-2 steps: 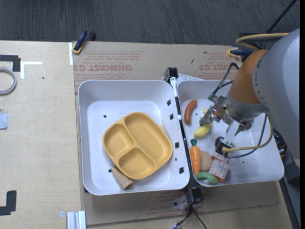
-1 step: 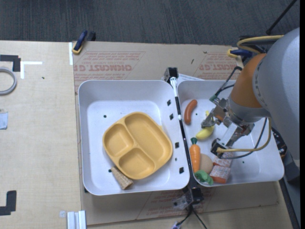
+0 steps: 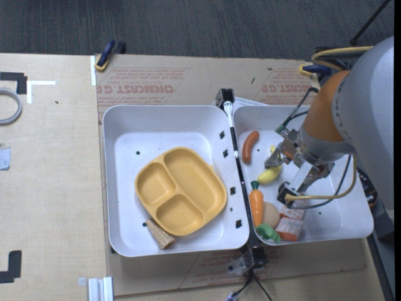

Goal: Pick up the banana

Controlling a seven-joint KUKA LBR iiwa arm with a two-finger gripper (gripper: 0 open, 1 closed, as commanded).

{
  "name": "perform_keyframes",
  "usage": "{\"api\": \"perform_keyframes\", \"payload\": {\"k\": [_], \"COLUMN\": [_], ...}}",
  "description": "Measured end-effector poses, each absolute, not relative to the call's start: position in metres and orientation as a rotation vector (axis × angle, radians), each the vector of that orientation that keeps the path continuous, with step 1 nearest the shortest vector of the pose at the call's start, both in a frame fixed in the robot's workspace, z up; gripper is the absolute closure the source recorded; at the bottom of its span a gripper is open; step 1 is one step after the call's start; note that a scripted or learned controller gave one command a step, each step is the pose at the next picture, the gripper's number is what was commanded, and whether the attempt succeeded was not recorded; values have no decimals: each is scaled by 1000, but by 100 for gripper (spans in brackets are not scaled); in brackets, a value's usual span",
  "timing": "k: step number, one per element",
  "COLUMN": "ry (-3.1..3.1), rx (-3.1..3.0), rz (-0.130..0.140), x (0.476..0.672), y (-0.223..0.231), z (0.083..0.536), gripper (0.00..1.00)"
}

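Just left of the pincer (image 3: 283, 179) lies the banana (image 3: 269, 175).

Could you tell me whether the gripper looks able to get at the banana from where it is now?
Probably yes: the gripper hangs right beside the banana in the right bin, and nothing lies on top of it.

The bench (image 3: 50, 187) is a pale wooden top with black tape marks near its left edge. A flattened sheet of printed cardboard (image 3: 163, 83) lies on it, and on that the two white bins sit side by side, the left bin (image 3: 119, 137) touching the right bin (image 3: 351, 221) along their shared edge. A blue clip (image 3: 105, 55) grips the cardboard's far left corner. A grey ring (image 3: 9, 106) rests at the bench's left edge.
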State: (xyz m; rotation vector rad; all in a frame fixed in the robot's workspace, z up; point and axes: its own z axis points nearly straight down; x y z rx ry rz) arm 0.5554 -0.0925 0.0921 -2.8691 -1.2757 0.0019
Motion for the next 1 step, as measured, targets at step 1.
{"api": "perform_keyframes", "payload": {"k": [1], "ry": [-1276], "rx": [-2869], "rz": [2], "x": [555], "y": [-92], "z": [92], "gripper": [0]}}
